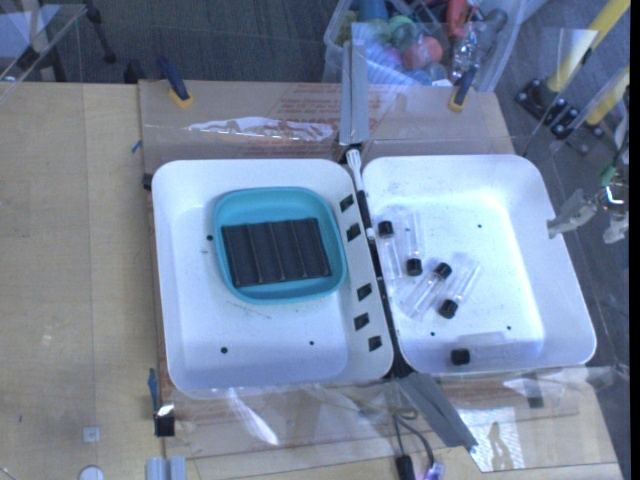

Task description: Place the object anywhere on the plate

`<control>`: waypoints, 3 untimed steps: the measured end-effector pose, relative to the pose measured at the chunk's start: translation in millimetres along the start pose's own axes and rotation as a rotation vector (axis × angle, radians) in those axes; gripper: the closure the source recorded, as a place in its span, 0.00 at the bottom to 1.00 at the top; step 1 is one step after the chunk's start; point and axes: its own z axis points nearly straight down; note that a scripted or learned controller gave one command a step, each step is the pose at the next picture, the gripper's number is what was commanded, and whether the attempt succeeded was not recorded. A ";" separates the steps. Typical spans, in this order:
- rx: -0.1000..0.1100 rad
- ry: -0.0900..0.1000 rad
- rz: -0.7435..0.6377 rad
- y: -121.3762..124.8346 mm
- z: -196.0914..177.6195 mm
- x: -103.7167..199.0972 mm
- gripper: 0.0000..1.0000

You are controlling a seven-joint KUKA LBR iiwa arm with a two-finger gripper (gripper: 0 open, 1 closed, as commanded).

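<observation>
The task's things are about 4 small clear vials [430, 283] with black caps, lying loose and close together in the right bin [520, 198], well apart from the teal plate [228, 213] in the left bin [180, 298]. They look light, stiff and smooth, so probably slippery, ready to roll and perhaps fragile; a hold across the middle of 1 vial's body seems safest. The gripper [598, 208] is blurred at the right bin's outer edge, and one cannot tell if it is open or closed.
</observation>
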 end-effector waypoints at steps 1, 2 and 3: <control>0.000 -0.001 0.076 75.2 25.0 27.7 0.00; -0.001 -0.001 0.067 112.3 67.0 58.4 0.00; -0.002 -0.001 0.031 115.1 56.5 29.9 0.00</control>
